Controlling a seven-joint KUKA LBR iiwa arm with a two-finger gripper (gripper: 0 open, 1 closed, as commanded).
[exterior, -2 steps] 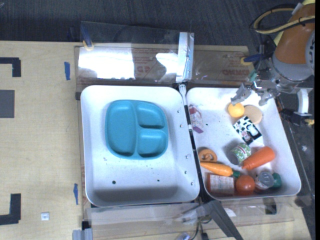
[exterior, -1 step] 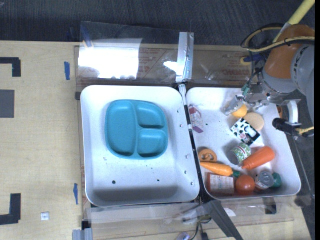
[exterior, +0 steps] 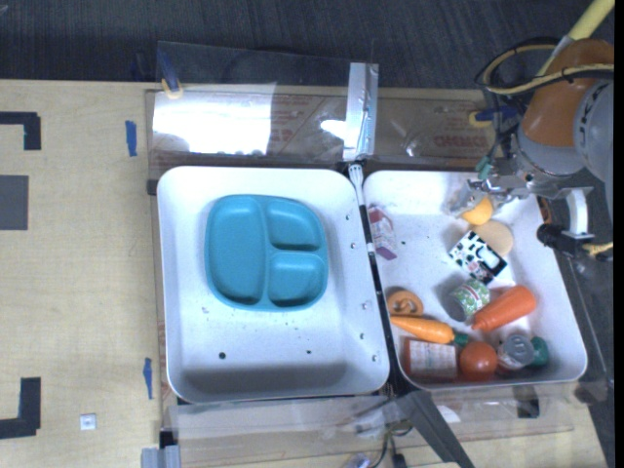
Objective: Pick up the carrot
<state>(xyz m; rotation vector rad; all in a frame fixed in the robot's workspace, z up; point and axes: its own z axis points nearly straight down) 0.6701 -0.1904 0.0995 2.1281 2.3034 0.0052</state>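
Carrots (exterior: 506,307), two, beside one tomato (exterior: 478,359)

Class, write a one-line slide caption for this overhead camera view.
Claw poised over the right bin's far corner, away from the carrot; blue tray in left bin.

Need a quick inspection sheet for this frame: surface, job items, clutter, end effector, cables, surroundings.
Surface: two white bins side by side on a wooden bench; left bin, right bin.
Job's things: two carrot-like items in the right bin, a larger carrot and a slimmer carrot lying near the bin's front.
Clutter: blue divided tray in the left bin; in the right bin a tomato, a black-and-white box, a small can, and other small pieces.
End effector: at the right bin's back corner, finger state unreadable, nothing seen held.
Cables: yellow and black loops by the wrist.
Surroundings: clear plastic sheet behind the bins.
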